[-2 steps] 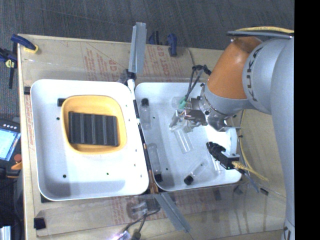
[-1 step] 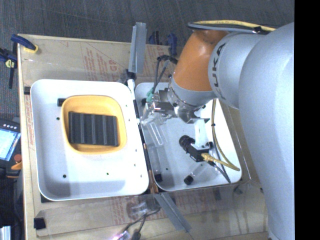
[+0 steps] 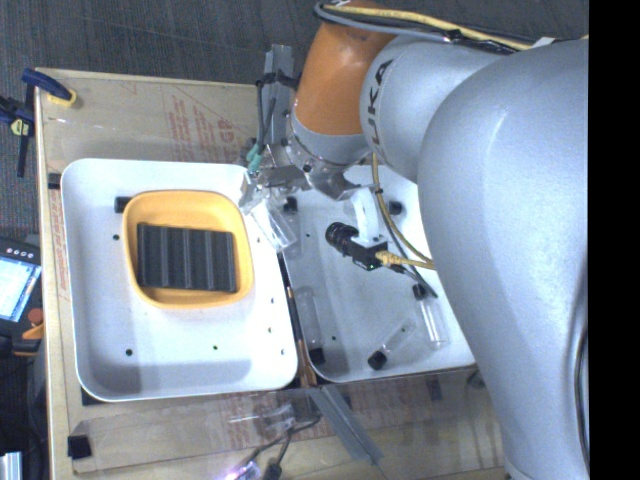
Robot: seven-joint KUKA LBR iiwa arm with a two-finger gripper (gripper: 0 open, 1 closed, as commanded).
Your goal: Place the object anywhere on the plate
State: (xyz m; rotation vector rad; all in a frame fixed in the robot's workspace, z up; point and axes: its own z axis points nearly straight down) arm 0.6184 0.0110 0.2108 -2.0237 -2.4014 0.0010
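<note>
Clear piece [image 3: 281,230], glassy and hard to outline, just below the gripper [image 3: 268,186], over the seam between the two bins; held or merely lying there: cannot tell. Not on the plate. Gripper opening likewise cannot tell, hidden among wrist hardware and glare.

Plate [image 3: 185,204]: yellow rim, dark ridged centre, flat in the far half of the left bin [image 3: 180,363], just left of the gripper, nothing on it.

Right bin [image 3: 350,353]: clear vial [image 3: 392,345] with black cap near the near edge, second clear tube [image 3: 432,321] to its right, apart from each other.

Arm [image 3: 490,188] in from the right, covering much of the right bin; orange band [image 3: 335,78] above the wrist. Brown bench [image 3: 150,108] under both bins.
</note>
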